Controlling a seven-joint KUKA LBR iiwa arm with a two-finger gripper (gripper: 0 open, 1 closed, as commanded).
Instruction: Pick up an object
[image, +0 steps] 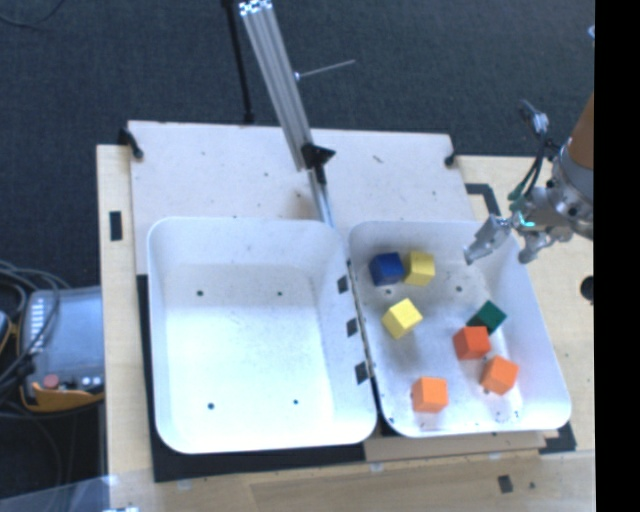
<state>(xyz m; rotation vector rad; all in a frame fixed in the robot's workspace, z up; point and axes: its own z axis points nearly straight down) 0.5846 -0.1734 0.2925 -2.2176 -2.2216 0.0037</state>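
Observation:
Several cubes lie in the right bin (545, 345): a blue cube (386, 268) touching a yellow cube (421, 267), a second yellow cube (403, 317), a green cube (489, 317) beside a red-orange cube (471, 342), and two orange cubes (499, 375) (430, 393) near the front. My gripper (507, 246) hangs over the bin's far right corner, above and behind the green cube. It is open, with nothing between its fingers (486, 242).
The left bin (160, 300) sits beside the right one, sharing a middle wall. A slanted metal post (285, 95) rises behind the bins. A grey box with cables (60, 345) stands off the bench at the left.

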